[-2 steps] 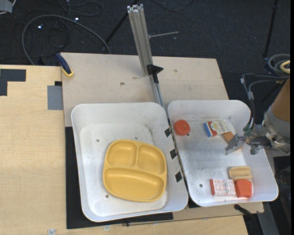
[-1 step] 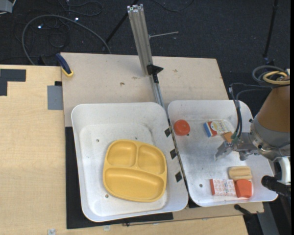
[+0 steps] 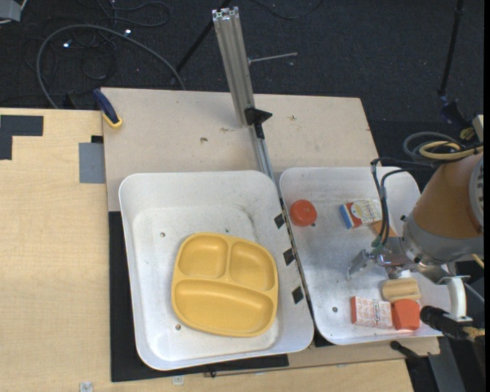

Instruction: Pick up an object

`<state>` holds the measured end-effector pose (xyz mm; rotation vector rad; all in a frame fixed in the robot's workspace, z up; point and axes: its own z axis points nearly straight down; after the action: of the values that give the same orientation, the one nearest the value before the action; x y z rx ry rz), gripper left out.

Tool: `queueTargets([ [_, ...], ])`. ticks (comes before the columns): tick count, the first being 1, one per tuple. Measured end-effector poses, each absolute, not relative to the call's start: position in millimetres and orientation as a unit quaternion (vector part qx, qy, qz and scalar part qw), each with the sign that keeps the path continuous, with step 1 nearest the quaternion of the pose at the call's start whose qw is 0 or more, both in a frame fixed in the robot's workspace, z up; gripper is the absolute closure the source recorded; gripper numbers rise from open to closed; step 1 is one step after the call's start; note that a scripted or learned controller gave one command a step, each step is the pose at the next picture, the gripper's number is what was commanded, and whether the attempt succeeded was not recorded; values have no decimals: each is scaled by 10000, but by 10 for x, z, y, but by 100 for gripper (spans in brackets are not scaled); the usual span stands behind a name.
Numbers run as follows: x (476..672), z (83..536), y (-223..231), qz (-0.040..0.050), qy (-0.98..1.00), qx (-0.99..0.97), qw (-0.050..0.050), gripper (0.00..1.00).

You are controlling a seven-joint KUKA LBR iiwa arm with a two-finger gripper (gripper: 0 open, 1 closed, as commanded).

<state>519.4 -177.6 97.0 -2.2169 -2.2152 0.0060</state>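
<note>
The gripper [image 3: 366, 261] is hanging low over the right bin [image 3: 331, 309], reaching in from the right, with the grey arm [image 3: 449, 211] and its orange band looming above it. I am seeing metallic finger shapes pointing down and left toward the bin floor, but from here I cannot tell how they are set, and nothing is showing between them, so I am not calling anything held.

Just beside the tool, toward the near right, a tan block [image 3: 398, 289] is lying on the bin floor, and below it an orange-red block [image 3: 406, 314] is sitting against a small red-and-white carton [image 3: 369, 311]. These three are clustering in the bin's near right corner. Farther back, another small carton [image 3: 358, 214] is lying partly behind a dark cable, and an orange round thing [image 3: 303, 212] is resting close to the wall shared with the other bin.

The gripper is hovering nearest the tan block, so I am judging that as the likely target, though it seems to be standing over bare floor just to the block's left.

Across the divider, the left bin [image 3: 147, 219] is holding a yellow divided plate [image 3: 225, 283], lying flat and well apart from the tool.
</note>
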Motion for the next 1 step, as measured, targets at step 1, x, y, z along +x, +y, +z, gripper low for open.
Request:
queueTargets([
  [1, 5215, 948, -1791, -7, -7072, -7070, 8, 0],
])
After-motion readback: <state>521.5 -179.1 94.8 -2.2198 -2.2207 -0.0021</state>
